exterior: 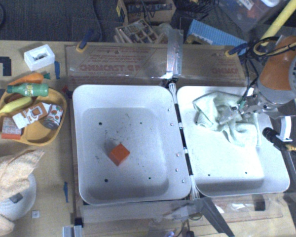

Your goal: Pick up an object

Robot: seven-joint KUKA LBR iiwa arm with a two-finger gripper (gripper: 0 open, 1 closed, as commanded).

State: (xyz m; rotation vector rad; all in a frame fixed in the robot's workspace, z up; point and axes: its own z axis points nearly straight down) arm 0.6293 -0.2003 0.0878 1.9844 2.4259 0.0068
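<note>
An orange cube [119, 154] lies on the floor of the left bin [89, 102], a little left of its middle. A crumpled pale, translucent cloth or bag [214, 113] lies in the upper part of the right bin [237, 172]. My gripper [238, 110] reaches in from the right and sits low over the right side of that crumpled thing, touching or nearly touching it. The grey wrist with its orange band [277, 73] is above and to the right of it. The crumpled material hides the gripper's tips.
A yellow bowl [39, 135] of toy food stands left of the bins, with a small white box [39, 57] behind it. A beige cloth [10, 177] lies at the lower left. Clear panels [118, 63] rise behind both bins. Cables hang by the arm.
</note>
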